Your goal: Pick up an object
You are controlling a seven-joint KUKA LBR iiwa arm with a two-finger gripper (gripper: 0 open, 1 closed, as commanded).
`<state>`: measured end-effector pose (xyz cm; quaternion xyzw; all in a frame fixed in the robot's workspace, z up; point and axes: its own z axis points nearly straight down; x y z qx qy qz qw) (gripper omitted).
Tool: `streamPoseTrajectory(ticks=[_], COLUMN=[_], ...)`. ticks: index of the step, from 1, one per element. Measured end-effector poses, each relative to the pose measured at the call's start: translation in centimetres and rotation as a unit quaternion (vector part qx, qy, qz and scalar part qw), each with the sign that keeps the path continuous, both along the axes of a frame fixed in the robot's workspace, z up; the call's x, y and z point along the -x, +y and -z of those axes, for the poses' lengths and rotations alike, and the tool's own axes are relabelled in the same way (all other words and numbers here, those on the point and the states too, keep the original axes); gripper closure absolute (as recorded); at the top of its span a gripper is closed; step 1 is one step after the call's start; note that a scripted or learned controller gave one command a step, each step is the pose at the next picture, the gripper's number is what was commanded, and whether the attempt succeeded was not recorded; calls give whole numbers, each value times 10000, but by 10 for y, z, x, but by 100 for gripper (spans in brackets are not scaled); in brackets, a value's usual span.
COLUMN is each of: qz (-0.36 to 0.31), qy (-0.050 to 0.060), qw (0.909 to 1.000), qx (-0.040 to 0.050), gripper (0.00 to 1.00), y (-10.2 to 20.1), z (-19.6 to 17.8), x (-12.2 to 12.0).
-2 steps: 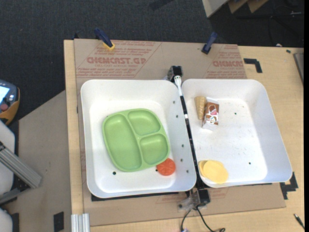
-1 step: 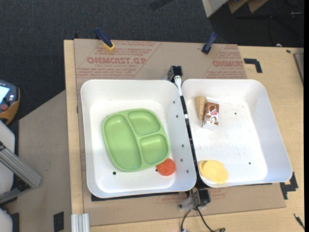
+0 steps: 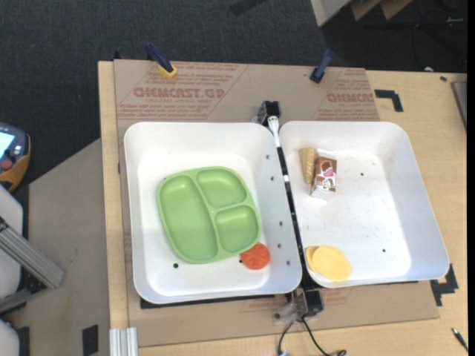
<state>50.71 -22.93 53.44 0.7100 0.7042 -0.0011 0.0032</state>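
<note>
The gripper's state cannot be told from this view. In the left bin (image 3: 141, 191), left of centre frame, lies a green divided plate (image 3: 208, 213), with a small red round object (image 3: 257, 256) touching its lower right edge. In the right bin (image 3: 404, 199), a cone (image 3: 307, 165) and a small brown-and-white carton (image 3: 324, 176), perhaps a drink box, lie side by side near the upper left corner. A yellow disc (image 3: 329, 262) sits at the lower left corner. Both bins rest on the cardboard-covered worktop (image 3: 223, 87).

Right bin (image 3: 415, 199) floor lies open beside carton (image 3: 323, 176) and yellow disc (image 3: 329, 262).
</note>
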Motion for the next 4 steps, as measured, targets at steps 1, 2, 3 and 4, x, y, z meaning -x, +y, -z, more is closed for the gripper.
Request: streamPoseTrajectory(ticks=[1,2,3,4], qz=[-103,-10,-13,-43], qy=[29,-19,-3,-29], qw=[9999,10000,10000,10000], qx=[-46,-6,-9,3], gripper=[100,100,100,100], y=[115,51,2,5], z=[25,-3,-1,-12], x=[-8,1,21,19])
